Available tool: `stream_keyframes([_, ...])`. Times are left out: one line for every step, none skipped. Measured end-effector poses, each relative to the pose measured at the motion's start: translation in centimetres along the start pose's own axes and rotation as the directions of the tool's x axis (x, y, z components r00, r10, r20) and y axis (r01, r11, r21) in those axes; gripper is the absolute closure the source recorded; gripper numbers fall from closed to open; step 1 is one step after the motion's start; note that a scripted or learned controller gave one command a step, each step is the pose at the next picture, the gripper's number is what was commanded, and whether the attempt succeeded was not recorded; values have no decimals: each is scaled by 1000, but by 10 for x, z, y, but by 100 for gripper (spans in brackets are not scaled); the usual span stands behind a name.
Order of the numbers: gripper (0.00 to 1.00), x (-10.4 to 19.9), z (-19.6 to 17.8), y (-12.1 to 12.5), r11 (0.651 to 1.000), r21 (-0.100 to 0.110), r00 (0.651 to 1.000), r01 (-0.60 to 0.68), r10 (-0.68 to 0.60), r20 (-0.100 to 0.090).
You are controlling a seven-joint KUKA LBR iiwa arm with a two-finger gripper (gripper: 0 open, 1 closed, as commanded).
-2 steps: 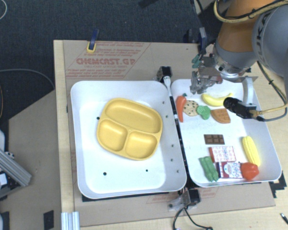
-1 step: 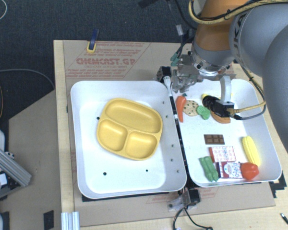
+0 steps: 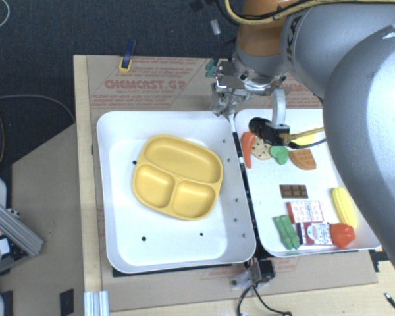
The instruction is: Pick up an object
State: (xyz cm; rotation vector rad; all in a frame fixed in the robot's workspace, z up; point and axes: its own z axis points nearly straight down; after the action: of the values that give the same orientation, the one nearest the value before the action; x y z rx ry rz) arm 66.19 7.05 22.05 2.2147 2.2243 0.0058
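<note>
Your pincer hangs over the far end of the wall between the two bins. You cannot tell how far open it is, and nothing shows in its hold. The nearest thing is the orange carrot, lying in the right bin against its left wall. It is probably light, stiff, slippery plastic, so grip it across the thick middle.

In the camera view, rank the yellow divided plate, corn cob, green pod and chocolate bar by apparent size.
1. yellow divided plate, by far the largest.
2. corn cob and green pod: they look about alike, so no ranking between them.
3. chocolate bar, smallest.
</note>
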Motion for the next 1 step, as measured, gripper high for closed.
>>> stream_keyframes([100, 15, 6, -3, 1000, 7, 1000, -3, 3, 1])
